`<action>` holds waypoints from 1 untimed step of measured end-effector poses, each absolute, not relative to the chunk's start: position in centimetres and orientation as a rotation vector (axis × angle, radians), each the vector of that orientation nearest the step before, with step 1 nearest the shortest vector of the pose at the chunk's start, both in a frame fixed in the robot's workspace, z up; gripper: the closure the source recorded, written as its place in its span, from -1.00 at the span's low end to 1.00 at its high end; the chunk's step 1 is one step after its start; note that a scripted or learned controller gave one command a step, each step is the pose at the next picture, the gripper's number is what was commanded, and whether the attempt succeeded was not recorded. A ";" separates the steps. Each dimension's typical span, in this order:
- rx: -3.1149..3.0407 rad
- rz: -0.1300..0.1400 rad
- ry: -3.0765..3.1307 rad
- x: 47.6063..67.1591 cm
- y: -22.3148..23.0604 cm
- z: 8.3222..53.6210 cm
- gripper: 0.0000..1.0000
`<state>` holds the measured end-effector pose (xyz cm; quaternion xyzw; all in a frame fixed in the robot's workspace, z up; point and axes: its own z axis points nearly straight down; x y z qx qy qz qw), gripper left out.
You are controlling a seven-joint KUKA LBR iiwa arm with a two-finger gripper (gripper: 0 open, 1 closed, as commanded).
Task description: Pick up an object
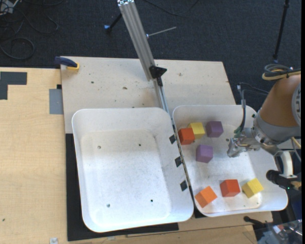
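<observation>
The right bin (274, 203) holds several small blocks. A red block (186, 135), a yellow block (196, 130) and a purple block (214, 128) sit in a row near its far left corner. Another purple block (204, 153) lies just below them. Along the near side lie an orange block (207, 195), a red block (230, 188) and a yellow block (252, 187). My gripper (236, 149) hangs over the bin's middle right, to the right of the lower purple block and apart from it. I see no block at its tip.
The left bin (91, 136) stands beside the right one, joined by black clips (177, 160). A slanted metal bar (140, 37) rises behind the bins. A blue and yellow tool (67, 63) lies at the board's far left corner.
</observation>
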<state>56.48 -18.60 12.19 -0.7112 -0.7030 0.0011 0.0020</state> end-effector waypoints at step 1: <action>-2.233 -0.001 -2.213 56.5 -19.7 17.5 1.00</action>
